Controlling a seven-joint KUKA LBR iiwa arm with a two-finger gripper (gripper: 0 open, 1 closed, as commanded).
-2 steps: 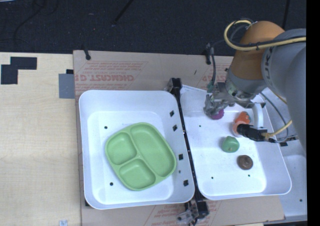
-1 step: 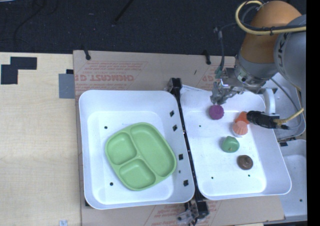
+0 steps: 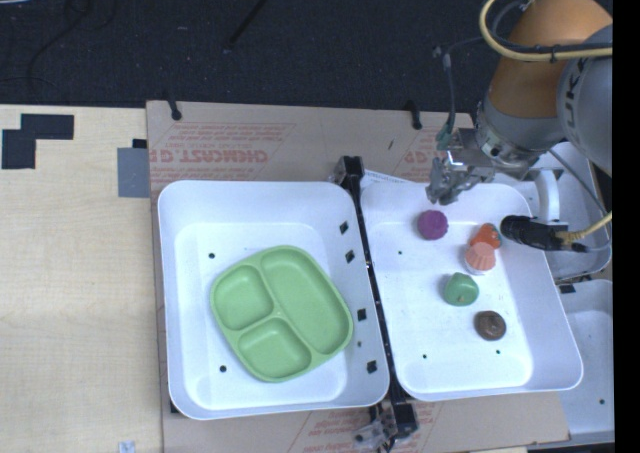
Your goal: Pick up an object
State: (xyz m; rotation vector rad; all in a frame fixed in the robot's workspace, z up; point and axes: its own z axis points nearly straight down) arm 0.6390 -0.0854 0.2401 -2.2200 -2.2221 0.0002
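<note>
White right bin (image 3: 540, 366), purple ball (image 3: 432, 224) just below end effector (image 3: 444, 191), touching nothing, grip state unclear

Robot lab: bench (image 3: 70, 271) with paired white bins (image 3: 180, 241).

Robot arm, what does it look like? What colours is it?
The arm is grey metal with a big rounded orange band above the wrist. A yellowish cable loops over the top, and thin dark wires run beside it. Its gripper is small, grey and metal.
</note>
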